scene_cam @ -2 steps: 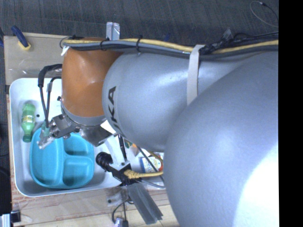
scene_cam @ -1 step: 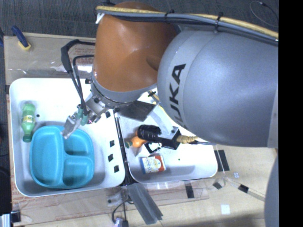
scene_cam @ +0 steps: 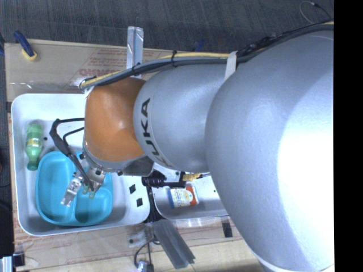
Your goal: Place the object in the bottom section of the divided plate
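**Hand low over the blue divided plate in the left bin**

From my camera view I see the arm (scene_cam: 227, 123) reaching in from the right, its grey bulk covering most of the right bin (scene_cam: 193, 213) and part of the left one. The orange band (scene_cam: 110, 123) sits above the wrist, over the upper middle of the left bin (scene_cam: 20, 152).

The hand (scene_cam: 79, 188) hangs over the blue divided plate (scene_cam: 51, 191), which lies in the lower half of the left bin. I can make out 2 metal fingers (scene_cam: 71, 192) pointing down toward the plate near the ridge between its sections. I cannot tell whether they are spread or pressed together, and I see nothing clearly between them. A small greenish patch shows just beside the fingertips, too blurred for me to identify.

A green bottle-like object (scene_cam: 34, 143) lies in the left bin along its left wall, just above the plate and touching or nearly touching its rim. It is outside the plate's sections.

In the right bin, just below the arm, a small white container with a red and blue label (scene_cam: 182, 197) lies on its side.

Both bins rest on the surface (scene_cam: 68, 55), and black cables (scene_cam: 59, 135) loop beside the wrist.
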`<action>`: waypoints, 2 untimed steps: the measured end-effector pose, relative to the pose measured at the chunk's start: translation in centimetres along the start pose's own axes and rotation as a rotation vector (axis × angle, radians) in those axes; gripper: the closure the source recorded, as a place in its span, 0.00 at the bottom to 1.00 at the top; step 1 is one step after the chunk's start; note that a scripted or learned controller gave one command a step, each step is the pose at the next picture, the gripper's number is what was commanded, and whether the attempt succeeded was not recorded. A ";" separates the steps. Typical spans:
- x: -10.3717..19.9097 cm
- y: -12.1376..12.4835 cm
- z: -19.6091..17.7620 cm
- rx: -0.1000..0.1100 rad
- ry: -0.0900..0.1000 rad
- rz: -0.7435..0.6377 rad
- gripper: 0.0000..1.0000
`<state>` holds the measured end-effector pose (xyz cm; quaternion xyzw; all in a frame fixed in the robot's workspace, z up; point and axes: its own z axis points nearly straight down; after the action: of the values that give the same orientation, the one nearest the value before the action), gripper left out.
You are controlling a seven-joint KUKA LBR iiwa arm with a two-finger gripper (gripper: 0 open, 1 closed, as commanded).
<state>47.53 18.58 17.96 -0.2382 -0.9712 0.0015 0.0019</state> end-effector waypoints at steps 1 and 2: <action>0.0 0.1 -0.9 0.001 0.000 -0.005 1.00; 0.0 0.1 -0.9 0.001 0.000 -0.005 0.00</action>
<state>47.59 18.65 18.87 -0.2355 -0.9719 0.0020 0.0021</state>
